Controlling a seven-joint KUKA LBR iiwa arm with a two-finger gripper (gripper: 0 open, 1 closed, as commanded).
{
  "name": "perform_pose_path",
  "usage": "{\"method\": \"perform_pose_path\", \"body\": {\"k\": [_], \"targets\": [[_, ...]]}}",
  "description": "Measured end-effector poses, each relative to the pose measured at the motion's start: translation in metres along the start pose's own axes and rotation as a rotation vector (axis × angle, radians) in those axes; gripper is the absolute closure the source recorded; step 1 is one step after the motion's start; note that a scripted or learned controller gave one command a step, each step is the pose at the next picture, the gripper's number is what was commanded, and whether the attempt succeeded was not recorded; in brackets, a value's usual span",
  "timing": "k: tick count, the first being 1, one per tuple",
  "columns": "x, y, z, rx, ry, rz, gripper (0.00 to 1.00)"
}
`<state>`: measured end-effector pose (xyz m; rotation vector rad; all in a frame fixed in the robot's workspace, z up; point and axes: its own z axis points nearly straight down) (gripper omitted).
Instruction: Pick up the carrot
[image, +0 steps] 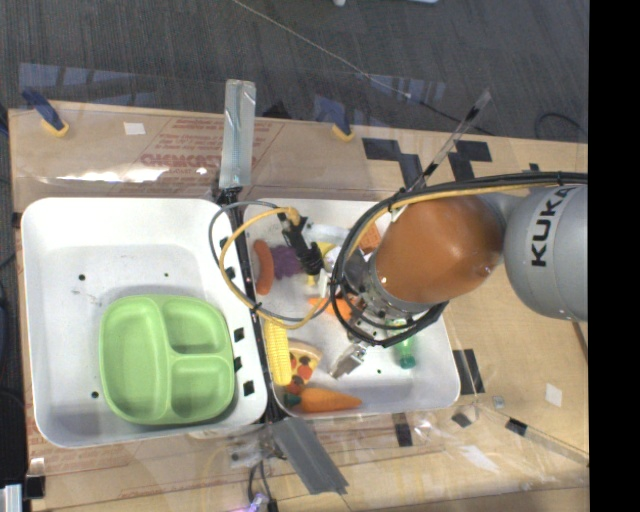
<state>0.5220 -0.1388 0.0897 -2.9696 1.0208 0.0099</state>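
Both bins (60, 300) are plain white. The sectioned plate (165, 358) in the left one is lime green. In the right bin, the carrot (325, 402) by the near edge is orange, the corn cob (277, 352) yellow, and there's a purple piece (287, 262) too. The arm (545, 250) is grey with a shiny orange band (435, 250). The bench (120, 150) is tan cardboard with red print.

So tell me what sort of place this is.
Probably a robot lab bench for pick-and-place trials: a grey arm reaches over two white bins, one holding toy food like a carrot, the other a green plate.
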Motion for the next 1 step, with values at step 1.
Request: {"method": "perform_pose_path", "body": {"k": [1], "targets": [[0.0281,0.0056,-0.0009,0.000,0.001,-0.210,0.00]]}}
